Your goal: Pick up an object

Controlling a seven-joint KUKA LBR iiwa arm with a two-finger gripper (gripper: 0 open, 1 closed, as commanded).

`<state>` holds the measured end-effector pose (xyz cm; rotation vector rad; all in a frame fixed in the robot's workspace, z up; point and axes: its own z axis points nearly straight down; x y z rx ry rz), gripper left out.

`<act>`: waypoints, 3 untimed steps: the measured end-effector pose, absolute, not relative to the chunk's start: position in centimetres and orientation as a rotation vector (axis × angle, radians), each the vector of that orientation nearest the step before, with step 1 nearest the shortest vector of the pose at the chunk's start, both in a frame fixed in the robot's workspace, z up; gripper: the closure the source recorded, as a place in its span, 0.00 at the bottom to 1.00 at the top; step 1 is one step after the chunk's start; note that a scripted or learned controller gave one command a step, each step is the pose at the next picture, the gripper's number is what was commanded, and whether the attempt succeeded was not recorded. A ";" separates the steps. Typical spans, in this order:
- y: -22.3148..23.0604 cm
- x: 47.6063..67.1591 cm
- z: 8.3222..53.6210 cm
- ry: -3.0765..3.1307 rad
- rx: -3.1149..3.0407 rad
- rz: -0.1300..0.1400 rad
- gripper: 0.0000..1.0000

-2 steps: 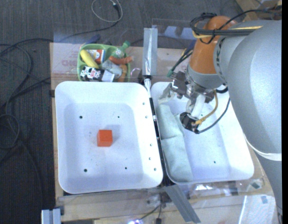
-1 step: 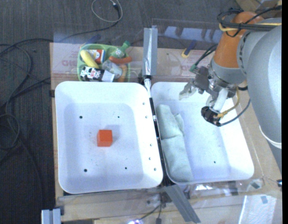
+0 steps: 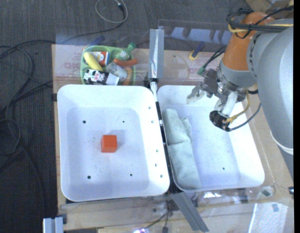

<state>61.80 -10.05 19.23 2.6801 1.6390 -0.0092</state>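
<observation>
The end effector hovers spread and empty over the right white bin's far edge; descend squarely onto the pale folded cloth along that bin's left wall.

The orange cube sits alone near the middle of the left bin, with bare white floor on every side of it. Right of the cube, past the bin's rim, a pale cloth lines the right bin.
</observation>
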 end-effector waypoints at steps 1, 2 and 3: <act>-15.1 59.2 23.1 1.570 2.721 -0.008 0.00; -15.5 61.1 16.3 1.152 2.925 -0.010 0.00; -21.5 61.7 18.6 1.078 2.950 -0.009 0.00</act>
